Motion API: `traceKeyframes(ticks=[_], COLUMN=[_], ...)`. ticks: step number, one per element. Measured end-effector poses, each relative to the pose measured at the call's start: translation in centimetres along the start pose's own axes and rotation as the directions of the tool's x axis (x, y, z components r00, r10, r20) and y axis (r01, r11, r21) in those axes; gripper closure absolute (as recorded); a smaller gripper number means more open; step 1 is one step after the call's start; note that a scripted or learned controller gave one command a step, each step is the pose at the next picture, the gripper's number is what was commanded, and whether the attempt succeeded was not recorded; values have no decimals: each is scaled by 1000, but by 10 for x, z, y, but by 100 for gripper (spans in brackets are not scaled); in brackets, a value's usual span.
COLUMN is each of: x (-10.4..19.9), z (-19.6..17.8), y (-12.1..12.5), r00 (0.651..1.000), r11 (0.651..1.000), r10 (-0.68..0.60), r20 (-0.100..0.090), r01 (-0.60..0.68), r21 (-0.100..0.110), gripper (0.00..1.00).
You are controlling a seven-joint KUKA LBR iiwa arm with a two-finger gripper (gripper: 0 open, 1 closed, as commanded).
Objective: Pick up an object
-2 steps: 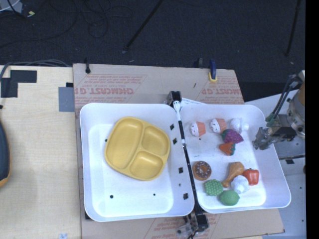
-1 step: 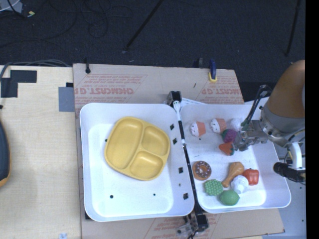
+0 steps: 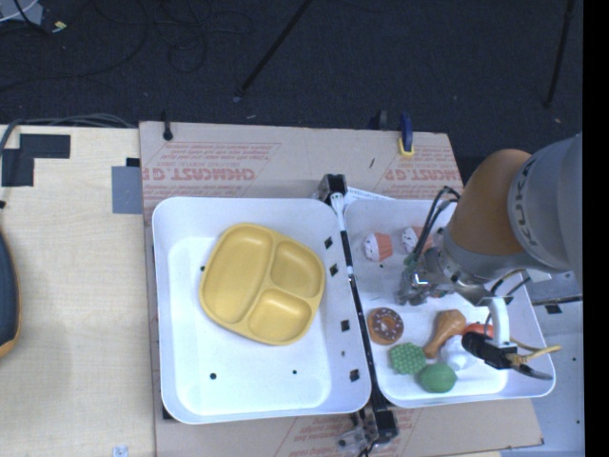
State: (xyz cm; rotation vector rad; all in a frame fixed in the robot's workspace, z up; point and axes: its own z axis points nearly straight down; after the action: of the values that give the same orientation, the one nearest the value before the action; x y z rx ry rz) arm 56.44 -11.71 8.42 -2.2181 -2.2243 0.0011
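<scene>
My gripper (image 3: 415,289) is low in the right bin (image 3: 533,379), near its middle, with the grey arm reaching in from the right. Just below and left of it lies a brown sprinkled donut (image 3: 385,325). A tan chicken drumstick (image 3: 445,329) lies below and to its right. A small orange-and-white cupcake (image 3: 378,247) sits above and left of it, and a small white-and-pink piece (image 3: 410,237) lies right above it, partly hidden by the wrist. A bumpy green piece (image 3: 407,358) and a smooth green one (image 3: 438,378) rest near the bin's front.
The left bin (image 3: 181,369) holds a yellow divided plate (image 3: 263,282), lying tilted. A black divider (image 3: 350,293) runs between the two bins. Cardboard (image 3: 228,165) lies under both bins on the wooden bench.
</scene>
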Motion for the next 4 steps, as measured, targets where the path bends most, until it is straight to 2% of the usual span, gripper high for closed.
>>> traceKeyframes(ticks=[1, 2, 3, 4], x=[70, 85, 89, 40], z=[-209, -312, -263, -226], y=[42, -2, 40, -2], r00=[1000, 1000, 1000, 1000], r11=[1000, 1000, 1000, 1000], r10=[-4, 1, -1, 9], r20=[-1, -2, 0, 1], r01=[4, -1, 1, -9], r21=[-18, -10, 4, 7], gripper=[100, 100, 100, 100])
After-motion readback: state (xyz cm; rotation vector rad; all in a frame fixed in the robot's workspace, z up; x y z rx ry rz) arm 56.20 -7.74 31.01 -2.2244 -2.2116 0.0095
